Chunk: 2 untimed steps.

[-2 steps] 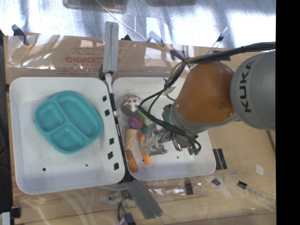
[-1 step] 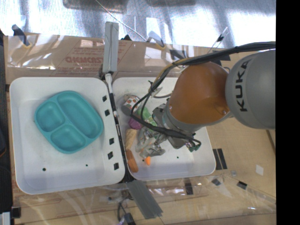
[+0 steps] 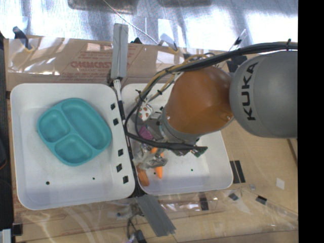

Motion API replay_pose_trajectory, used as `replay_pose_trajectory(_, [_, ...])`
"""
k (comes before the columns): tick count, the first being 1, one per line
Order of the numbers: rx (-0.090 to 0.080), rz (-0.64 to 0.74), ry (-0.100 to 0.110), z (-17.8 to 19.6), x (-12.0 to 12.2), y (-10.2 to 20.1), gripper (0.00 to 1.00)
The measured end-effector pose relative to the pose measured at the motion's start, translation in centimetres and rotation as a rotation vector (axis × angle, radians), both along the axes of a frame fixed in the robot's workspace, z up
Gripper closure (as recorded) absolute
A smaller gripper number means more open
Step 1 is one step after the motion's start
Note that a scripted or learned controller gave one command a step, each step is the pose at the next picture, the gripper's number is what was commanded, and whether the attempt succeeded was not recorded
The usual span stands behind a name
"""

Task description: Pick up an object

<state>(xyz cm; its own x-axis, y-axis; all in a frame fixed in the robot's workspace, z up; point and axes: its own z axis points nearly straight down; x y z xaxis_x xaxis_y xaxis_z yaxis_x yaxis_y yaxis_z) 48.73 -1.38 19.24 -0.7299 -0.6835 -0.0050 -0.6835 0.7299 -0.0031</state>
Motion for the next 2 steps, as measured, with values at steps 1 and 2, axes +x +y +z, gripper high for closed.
replay_pose_trajectory(1, [-0.002,0.205,0.001,0.0,0.4,0.9,1.00])
replay_pose_trajectory(2, [-0.003,0.500,0.006,-0.1,-1.0,-0.7,1.00])
